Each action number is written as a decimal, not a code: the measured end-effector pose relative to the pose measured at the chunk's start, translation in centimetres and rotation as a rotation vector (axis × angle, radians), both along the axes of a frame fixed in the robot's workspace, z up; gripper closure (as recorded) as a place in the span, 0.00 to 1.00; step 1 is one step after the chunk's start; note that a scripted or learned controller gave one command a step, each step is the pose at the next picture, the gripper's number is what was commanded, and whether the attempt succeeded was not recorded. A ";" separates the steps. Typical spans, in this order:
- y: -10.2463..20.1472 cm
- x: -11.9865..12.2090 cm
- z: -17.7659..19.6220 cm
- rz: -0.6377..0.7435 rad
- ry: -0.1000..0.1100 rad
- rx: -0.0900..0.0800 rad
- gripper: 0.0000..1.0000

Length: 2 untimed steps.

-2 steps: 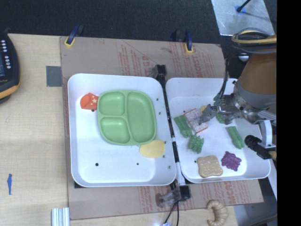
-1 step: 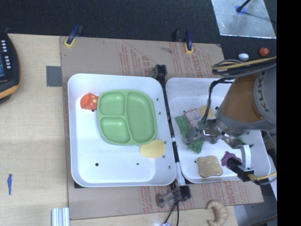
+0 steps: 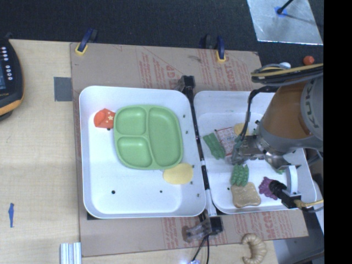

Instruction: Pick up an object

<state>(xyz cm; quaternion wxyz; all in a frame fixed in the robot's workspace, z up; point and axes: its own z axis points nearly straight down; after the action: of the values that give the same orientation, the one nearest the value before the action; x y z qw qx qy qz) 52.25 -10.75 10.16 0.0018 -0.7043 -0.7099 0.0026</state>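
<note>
My gripper [image 3: 240, 156] reaches down into the right bin [image 3: 220, 106] from the right, its tip just above a dark green knobbly toy [image 3: 239, 175]. A green flat piece [image 3: 213, 145] lies to its left, and a pink and white packet [image 3: 225, 136] sits partly under the gripper. A tan bread-shaped piece [image 3: 245, 195] lies near the bin's front, with a purple toy [image 3: 268, 186] to its right. A yellow bit [image 3: 238, 128] peeks out behind the wrist.
The left bin [image 3: 93, 164] holds a green divided plate [image 3: 148, 136], a red toy [image 3: 104, 118] and a pale yellow piece [image 3: 178, 174]. A beige curled object [image 3: 255, 247] lies on the cardboard in front. A black handset [image 3: 8, 81] sits far left.
</note>
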 end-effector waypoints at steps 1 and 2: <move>-6.0 6.5 -0.6 -0.006 -0.010 -0.002 1.00; -3.5 6.7 -0.7 -0.001 -0.003 0.001 1.00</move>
<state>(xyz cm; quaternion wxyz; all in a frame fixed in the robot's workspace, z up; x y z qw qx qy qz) 58.94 -14.22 9.49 0.0013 -0.7046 -0.7096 0.0012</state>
